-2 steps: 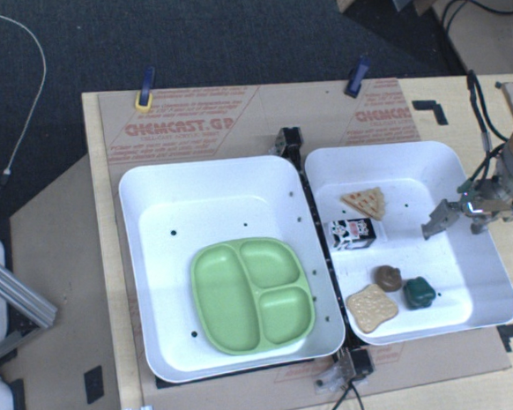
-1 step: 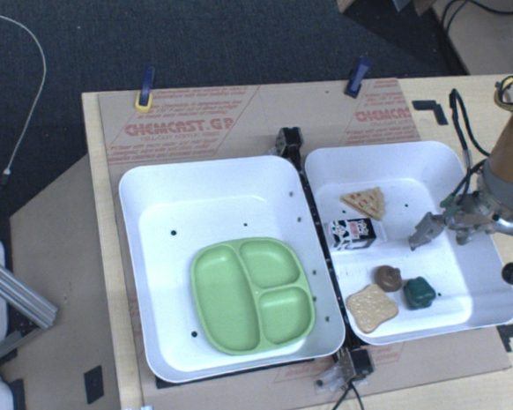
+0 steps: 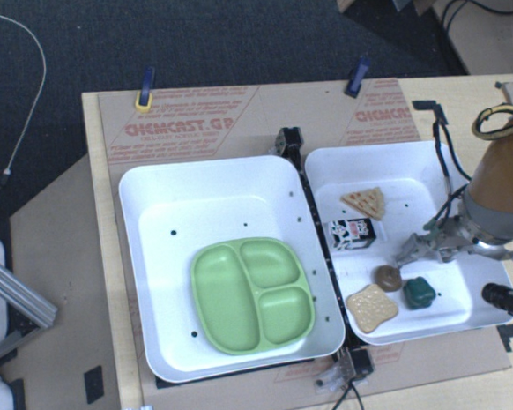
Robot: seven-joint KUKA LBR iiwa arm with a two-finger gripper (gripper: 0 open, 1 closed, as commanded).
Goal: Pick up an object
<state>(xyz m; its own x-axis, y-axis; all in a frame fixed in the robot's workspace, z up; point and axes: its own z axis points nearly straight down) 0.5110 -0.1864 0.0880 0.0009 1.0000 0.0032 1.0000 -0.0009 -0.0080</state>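
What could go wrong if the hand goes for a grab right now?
The hand sits just above the small round brown object, with the dark green block and the tan bread-shaped slice close by. It might catch two things, or nudge one aside and come up with nothing.

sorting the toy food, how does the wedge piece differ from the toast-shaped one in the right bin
The wedge piece is triangular; the toast piece is squarish with rounded corners. The wedge piece lies near the bin's far side, alone; the toast piece lies at the near edge beside a brown round piece. Both are tan, flat and speckled.
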